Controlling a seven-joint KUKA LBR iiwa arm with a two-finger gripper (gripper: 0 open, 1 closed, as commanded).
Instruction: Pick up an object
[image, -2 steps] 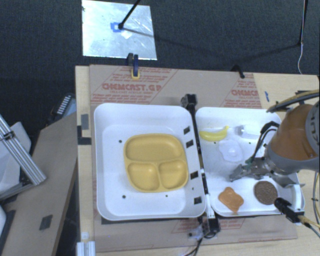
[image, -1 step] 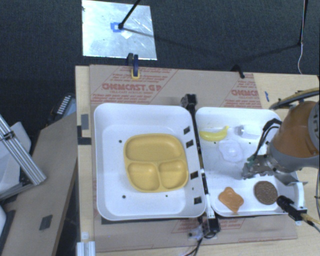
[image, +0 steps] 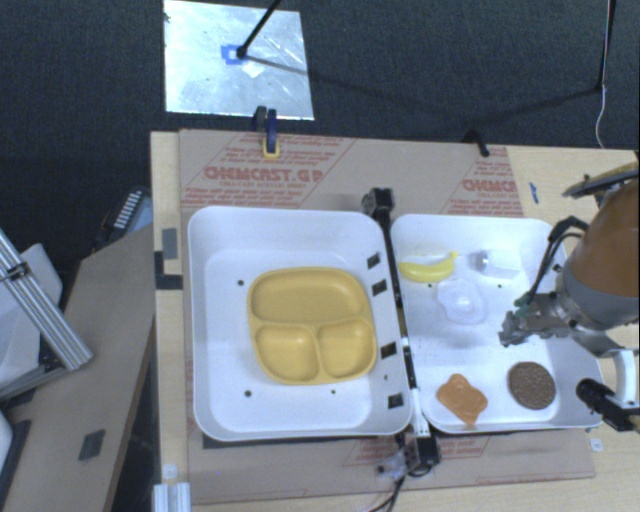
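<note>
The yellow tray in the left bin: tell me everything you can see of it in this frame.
The yellow tray is a rounded, plastic-looking dish with three compartments: one wide one across the far side and two smaller ones side by side nearer the camera. It lies flat and upright, roughly centred on the floor of the left bin. Its compartments hold nothing visible. Only the bin floor touches it; the gripper is over the right bin, well apart.

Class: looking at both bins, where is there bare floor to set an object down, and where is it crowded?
Left bin: bare floor rings the yellow divided plate. Right bin: crowded by the banana, clear cup, orange piece, brown disc and gripper.
</note>
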